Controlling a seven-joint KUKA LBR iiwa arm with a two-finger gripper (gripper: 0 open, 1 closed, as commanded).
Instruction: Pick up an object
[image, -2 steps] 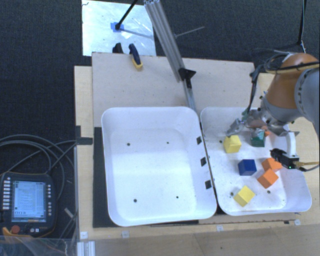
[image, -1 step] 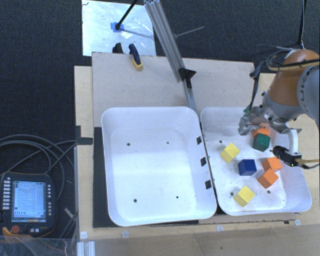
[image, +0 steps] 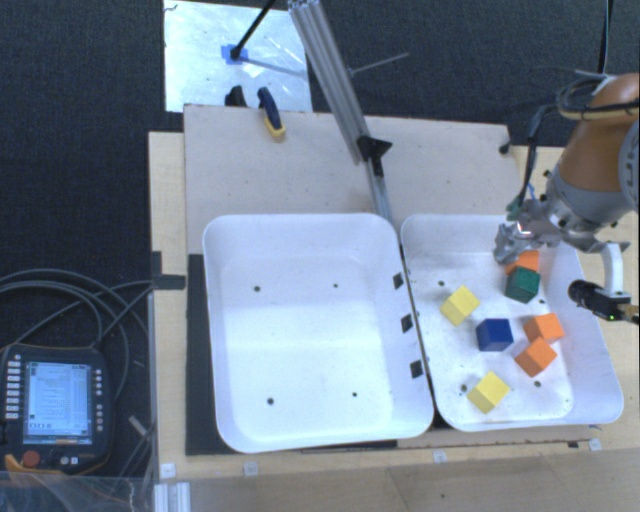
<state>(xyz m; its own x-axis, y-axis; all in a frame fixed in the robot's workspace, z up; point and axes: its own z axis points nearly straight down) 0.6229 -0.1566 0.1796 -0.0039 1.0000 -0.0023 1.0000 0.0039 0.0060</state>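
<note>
Apparently nothing sits in the tool (image: 516, 243); whether it is spread or closed cannot be told. Just below it, in the right bin (image: 590, 400), lie a green cube (image: 522, 285), orange cube (image: 526, 262), blue cube (image: 494, 334) and two yellow cubes (image: 460, 305).

A robotics lab: a teach pendant (image: 55, 405) with trailing cables lies at eight o'clock on dark carpet, a plywood table (image: 300, 160) bears two white bins (image: 230, 250), and a metal camera pole (image: 335, 75) rises at twelve.
</note>
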